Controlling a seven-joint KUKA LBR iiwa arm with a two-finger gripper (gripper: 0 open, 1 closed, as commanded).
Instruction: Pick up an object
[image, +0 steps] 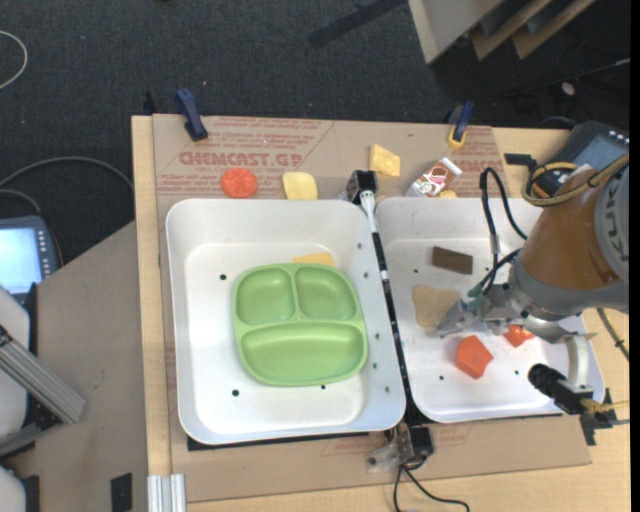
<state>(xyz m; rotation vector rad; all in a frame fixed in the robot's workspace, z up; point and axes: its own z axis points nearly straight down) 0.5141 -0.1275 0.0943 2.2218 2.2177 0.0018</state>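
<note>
In the right bin (560, 400) lie a brown flat block (452, 260), a tan piece (430, 303), an orange cube (474, 357) and a small red-orange piece (517, 337). My gripper (456, 318) hangs low over this bin, reaching in from the right. Its tip is at the right edge of the tan piece and just above-left of the orange cube. The wrist body hides part of the bin floor behind it. I see nothing clearly held.
The left bin (190, 300) holds a green divided plate (298, 325) with a yellow piece (313, 260) at its far edge. On the board behind the bins lie a red disc (239, 182), two yellow pieces (299, 185) (384, 160) and a red-white packet (434, 180). Cables loop near the arm.
</note>
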